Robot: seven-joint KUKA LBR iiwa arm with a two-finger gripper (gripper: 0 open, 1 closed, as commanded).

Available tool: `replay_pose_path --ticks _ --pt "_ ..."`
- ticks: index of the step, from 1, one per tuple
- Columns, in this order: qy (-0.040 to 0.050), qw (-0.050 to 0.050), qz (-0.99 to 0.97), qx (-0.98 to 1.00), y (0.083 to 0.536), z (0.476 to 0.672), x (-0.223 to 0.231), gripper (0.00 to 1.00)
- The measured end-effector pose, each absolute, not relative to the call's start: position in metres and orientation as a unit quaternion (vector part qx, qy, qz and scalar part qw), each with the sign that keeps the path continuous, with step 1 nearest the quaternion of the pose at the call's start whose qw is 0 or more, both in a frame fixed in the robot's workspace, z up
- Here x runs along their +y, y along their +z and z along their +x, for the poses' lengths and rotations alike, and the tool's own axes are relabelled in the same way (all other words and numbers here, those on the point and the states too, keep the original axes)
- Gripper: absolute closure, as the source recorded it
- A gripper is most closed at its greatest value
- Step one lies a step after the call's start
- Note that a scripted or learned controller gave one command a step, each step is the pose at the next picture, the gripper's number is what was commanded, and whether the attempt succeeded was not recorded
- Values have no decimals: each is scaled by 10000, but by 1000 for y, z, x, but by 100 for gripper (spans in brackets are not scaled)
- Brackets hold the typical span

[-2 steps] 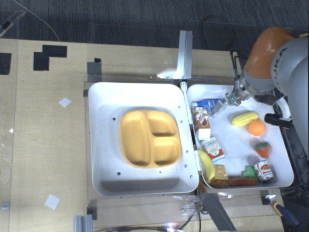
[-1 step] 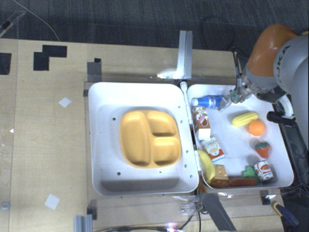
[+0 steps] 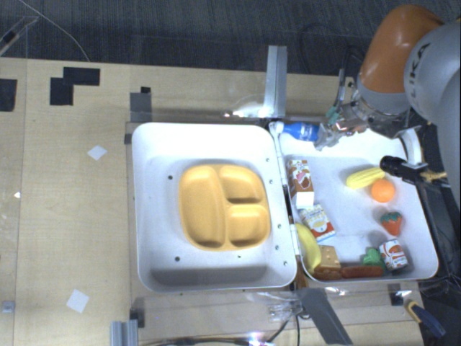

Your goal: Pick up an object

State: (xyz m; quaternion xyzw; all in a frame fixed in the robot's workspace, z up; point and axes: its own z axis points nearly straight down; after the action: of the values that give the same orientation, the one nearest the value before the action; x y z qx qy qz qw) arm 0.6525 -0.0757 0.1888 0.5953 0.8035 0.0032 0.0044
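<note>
My gripper [image 3: 330, 133] hangs over the back left corner of the right bin [image 3: 338, 166], just right of a blue-and-white bottle [image 3: 297, 131] lying against the back rim. No object shows between its fingers. The right bin holds a yellow corn cob [image 3: 365, 176], an orange [image 3: 383, 191], a strawberry [image 3: 391, 223], a small can [image 3: 395, 254], a green piece [image 3: 372, 256], a banana [image 3: 308, 245], a brown block [image 3: 328, 262] and two printed cartons [image 3: 300, 176] [image 3: 317, 220].
The left bin [image 3: 155, 193] holds a yellow divided tray [image 3: 222, 206]. A metal post [image 3: 276, 81] rises behind the seam between the bins. The grey arm with its orange band [image 3: 392, 45] fills the upper right.
</note>
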Motion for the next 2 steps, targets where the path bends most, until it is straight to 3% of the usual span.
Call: replay_pose_path --ticks 1,2 --pt "18 22 6365 7712 199 629 -69 100" --pt "23 21 6064 7952 194 670 -18 100"
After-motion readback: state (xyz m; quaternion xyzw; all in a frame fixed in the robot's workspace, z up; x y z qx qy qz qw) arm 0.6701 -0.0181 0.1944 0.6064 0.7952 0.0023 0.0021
